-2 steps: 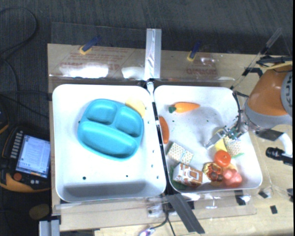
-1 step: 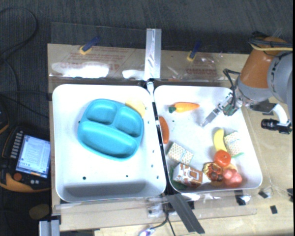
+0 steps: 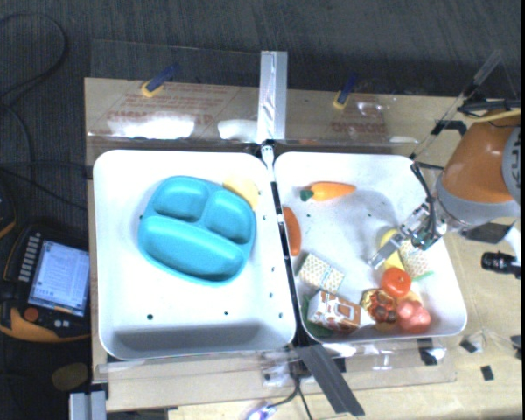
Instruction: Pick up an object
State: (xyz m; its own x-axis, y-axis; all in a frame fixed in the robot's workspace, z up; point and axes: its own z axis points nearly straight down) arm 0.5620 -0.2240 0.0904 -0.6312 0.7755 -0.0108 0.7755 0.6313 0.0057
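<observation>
Two shallow white bins sit side by side on the surface, and the right bin [image 3: 367, 166] serves as the landmark. Most of its toys crowd its near wall: a small printed carton [image 3: 332, 312], a checkered packet [image 3: 320, 273] just behind it, a red tomato-like toy [image 3: 395, 282] and a reddish cluster [image 3: 401, 313] in the near right corner. An orange carrot [image 3: 331, 191] lies apart near the far wall, with bare floor between it and the heap.

The claw [image 3: 409, 240] hangs low over the bin's right side, just beside a yellow piece [image 3: 388, 237] and a pale checkered item [image 3: 416, 258]; whether it is open, closed or gripping anything cannot be told. That crowding probably leaves little room for a clean grasp, and the right wall is close. The carrot looks the easier target. In the left bin [image 3: 122, 322] rests a blue divided tray [image 3: 197, 227], with a yellow piece [image 3: 241, 188] at its far right corner.
</observation>
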